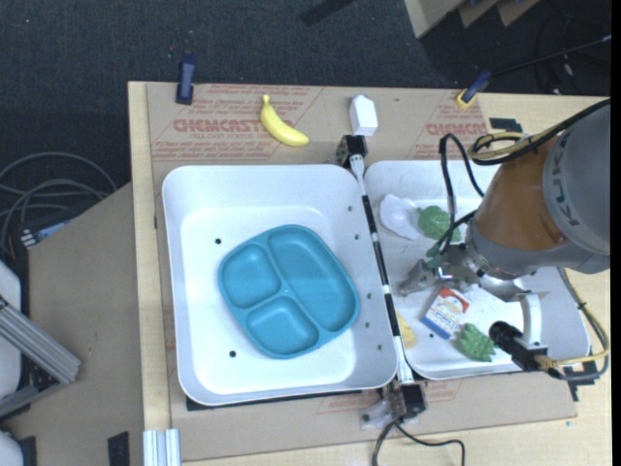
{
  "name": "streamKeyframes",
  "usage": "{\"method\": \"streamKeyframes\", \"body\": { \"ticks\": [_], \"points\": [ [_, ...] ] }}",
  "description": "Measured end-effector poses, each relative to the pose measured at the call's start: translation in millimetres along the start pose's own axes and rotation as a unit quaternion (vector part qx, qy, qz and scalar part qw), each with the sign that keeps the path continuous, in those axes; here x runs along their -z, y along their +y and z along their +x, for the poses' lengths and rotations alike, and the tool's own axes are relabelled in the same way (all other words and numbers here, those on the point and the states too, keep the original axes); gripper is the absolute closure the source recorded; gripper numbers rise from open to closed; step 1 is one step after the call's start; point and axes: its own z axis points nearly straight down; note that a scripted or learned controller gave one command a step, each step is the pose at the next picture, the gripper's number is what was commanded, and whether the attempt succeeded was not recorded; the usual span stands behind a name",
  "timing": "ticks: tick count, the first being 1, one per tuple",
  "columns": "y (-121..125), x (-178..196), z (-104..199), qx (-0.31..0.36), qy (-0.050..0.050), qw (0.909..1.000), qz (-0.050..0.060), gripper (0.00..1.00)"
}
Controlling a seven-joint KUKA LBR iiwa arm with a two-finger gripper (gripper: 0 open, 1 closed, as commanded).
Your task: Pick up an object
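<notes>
A grey arm (529, 207) with an orange band is reaching in from the right over the worktop (218, 129), its pincer (425, 276) hanging low over the left half of the right-hand white bin (568, 309); whether the pincer is spread or pressed together cannot be told from this angle. The things on offer are lying in that same bin: a crumpled white piece (396, 214) and a green piece (434, 221) are sitting near the far end, just beyond the pincer, while a small red-and-blue packet (446, 314) and a second green piece (473, 341) are resting on the near side of it. The left-hand bin (194, 289) is carrying a blue divided plate (286, 289). A yellow banana (281, 124) is lying on the worktop beyond the bins.
</notes>
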Motion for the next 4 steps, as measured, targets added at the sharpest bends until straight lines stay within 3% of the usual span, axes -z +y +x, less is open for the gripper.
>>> {"method": "streamKeyframes", "body": {
  "ticks": [1,2,3,4],
  "points": [
    [-42,0,-18,-0.001,0.001,1.0000,0.002,0.00],
    [22,0,-19,0.000,0.000,1.0000,0.000,0.00],
    [-11,0,-54,-0.001,0.001,1.0000,0.002,0.00],
    [-10,10,-53,-0.001,0.000,1.0000,0.001,1.00]
  ]
}}
